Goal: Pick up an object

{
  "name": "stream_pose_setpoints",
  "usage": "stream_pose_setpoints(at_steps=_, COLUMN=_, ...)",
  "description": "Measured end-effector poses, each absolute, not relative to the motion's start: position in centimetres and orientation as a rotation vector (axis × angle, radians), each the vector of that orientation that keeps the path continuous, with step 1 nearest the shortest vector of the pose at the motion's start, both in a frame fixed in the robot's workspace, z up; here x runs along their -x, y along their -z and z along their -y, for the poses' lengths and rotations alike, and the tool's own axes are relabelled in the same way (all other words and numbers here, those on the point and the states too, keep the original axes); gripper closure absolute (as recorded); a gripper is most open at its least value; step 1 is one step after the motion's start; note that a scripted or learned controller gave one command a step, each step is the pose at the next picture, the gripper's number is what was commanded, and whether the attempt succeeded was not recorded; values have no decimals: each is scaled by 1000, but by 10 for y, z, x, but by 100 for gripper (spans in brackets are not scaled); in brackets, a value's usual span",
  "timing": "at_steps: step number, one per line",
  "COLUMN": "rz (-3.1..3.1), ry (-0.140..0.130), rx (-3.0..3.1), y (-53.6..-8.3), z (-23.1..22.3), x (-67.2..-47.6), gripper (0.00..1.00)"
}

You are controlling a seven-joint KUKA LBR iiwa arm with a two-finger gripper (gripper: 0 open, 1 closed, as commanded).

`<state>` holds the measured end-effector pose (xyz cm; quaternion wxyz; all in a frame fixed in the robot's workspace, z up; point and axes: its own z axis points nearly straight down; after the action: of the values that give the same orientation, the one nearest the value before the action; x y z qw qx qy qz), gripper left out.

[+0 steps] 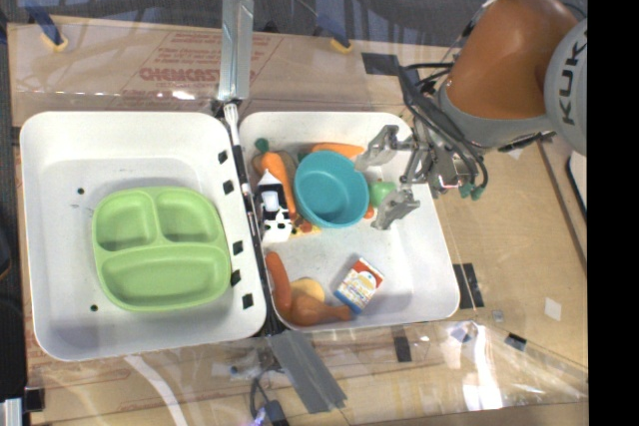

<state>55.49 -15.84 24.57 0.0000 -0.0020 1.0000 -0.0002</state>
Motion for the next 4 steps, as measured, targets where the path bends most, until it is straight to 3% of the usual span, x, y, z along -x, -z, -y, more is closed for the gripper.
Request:
stream_pose_setpoints(at_steps=1, rz=-3127, ry=2, rx=-182, y=-114, z=138, x=-607, gripper=0)
stream_pose_setpoints(at_steps=2, rz=-3037, ry=5, rx=-716, y=-108, z=125, x=-612, gripper=0)
stream_pose_setpoints(at_steps=3, rz=-2934, ry=-3, rx=-1091, y=-243, z=108, x=-591, gripper=0)
stream_pose_setpoints(at_steps=4, rz=-2914, ry=0, rx=-1167, y=-265, z=139, x=-597, gripper=0)
